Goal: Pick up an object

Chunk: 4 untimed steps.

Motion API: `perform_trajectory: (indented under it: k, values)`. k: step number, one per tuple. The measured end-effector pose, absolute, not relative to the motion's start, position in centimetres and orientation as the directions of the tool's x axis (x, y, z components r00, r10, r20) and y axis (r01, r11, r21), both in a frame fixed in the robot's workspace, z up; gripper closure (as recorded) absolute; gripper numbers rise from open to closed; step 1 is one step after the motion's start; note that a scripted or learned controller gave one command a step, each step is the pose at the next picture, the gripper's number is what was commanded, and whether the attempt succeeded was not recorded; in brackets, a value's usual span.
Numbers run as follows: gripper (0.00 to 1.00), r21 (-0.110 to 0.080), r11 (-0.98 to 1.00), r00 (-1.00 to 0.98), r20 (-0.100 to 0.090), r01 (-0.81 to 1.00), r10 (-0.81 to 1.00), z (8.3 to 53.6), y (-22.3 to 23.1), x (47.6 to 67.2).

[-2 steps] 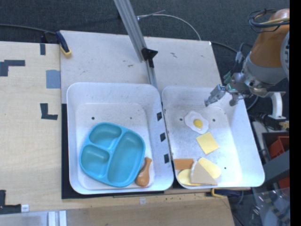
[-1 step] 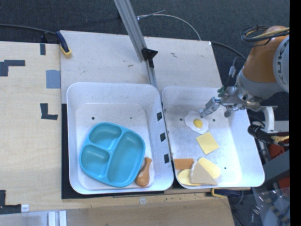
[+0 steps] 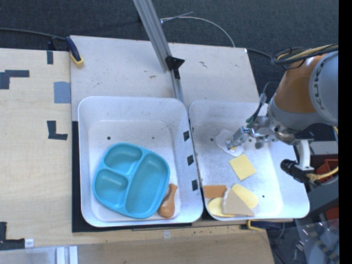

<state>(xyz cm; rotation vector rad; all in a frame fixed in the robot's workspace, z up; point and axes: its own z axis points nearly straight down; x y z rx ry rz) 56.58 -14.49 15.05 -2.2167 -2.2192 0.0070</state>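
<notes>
Left bin: a shallow white plastic tray on the table holds a blue three-compartment plastic plate in its near half. A tan, drumstick-shaped toy lies just beside the plate's near right edge, close to the bin's near right corner.

Centre: a grey metal rail slants down from the far edge and ends above the wall where the two bins meet.

Right bin: a second shallow white tray. Near its near edge sit an orange block, a pale yellow flat disc partly covered, and a beige wedge-shaped piece touching both. A flat yellow square tile lies apart from this cluster, toward the middle of the bin.

The hand hangs low over the far middle of the right bin, just beyond the yellow tile, above a pale whitish patch whose nature is hard to make out. Whether its fingers are spread or closed cannot be told. The grey arm with its orange band is cut off at the right.
</notes>
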Motion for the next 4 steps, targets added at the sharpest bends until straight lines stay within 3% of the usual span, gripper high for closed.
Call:
perform_trajectory:
  k: [1, 2, 3, 4]
  values:
    - [0.0, 0.008, 0.0, 0.0, -0.005, 1.0, 1.0, 25.0, -18.8, 58.9]
    - [0.0, -0.002, -0.001, 0.001, -0.002, 1.0, 1.0, 23.3, -21.0, 58.8]
    - [0.0, -0.005, 0.0, 0.0, 0.0, 1.0, 1.0, 19.5, -19.6, 57.7]
    - [0.0, -0.01, 0.0, 0.0, 0.002, 1.0, 1.0, 11.4, -18.8, 55.8]
